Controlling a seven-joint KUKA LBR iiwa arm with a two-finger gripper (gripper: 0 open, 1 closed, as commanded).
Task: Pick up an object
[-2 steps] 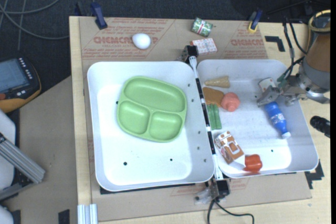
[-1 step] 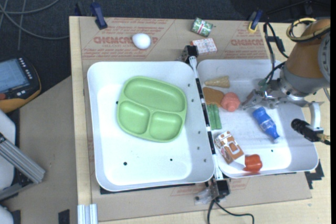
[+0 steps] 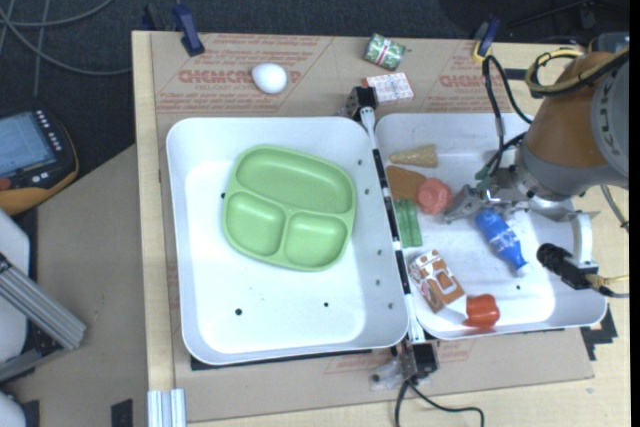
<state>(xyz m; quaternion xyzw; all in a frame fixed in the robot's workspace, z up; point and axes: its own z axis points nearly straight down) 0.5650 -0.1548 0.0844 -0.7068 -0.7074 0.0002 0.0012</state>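
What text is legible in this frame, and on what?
"CHEMCR…", red print, partly readable, on the cardboard sheet under the bins; repeated at its right side, cut off.
Small white-and-red packet: print too small to read.
Green can: label blurred.
Handheld screen at left: unreadable.

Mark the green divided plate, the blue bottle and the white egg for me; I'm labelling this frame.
green divided plate (image 3: 290, 207), camera view, centre ridge.
blue bottle (image 3: 500, 237), camera view, middle of body.
white egg (image 3: 269, 77), camera view, top of shell.
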